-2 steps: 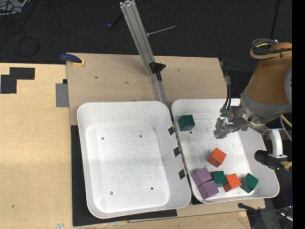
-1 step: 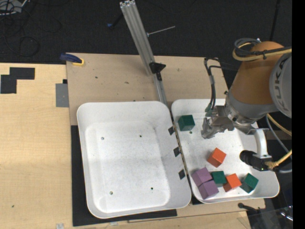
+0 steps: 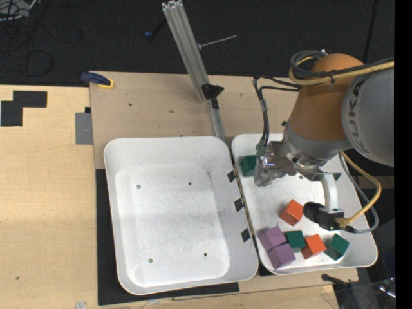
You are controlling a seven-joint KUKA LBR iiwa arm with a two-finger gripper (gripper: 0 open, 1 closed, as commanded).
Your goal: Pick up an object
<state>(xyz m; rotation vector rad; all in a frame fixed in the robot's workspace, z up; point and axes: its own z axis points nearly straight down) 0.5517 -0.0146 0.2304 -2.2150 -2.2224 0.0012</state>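
My gripper (image 3: pixel 262 174) hangs low over the far left part of the right bin (image 3: pixel 364 253), under the arm's orange band. A green block (image 3: pixel 248 166) lies just to its left, close to or touching the fingers. In the bin's near half lie two orange blocks (image 3: pixel 292 212) (image 3: pixel 314 244), two purple blocks (image 3: pixel 271 237) (image 3: pixel 281 255) and two more green blocks (image 3: pixel 296 239) (image 3: pixel 337 245). The wrist hides the finger gap.
The left bin (image 3: pixel 122 153) sits beside the right one, with black clips (image 3: pixel 238 204) along the shared edge. A slanted aluminium bar (image 3: pixel 190 50) rises behind the bins. A black cable with a connector (image 3: pixel 322 215) droops over the right bin.
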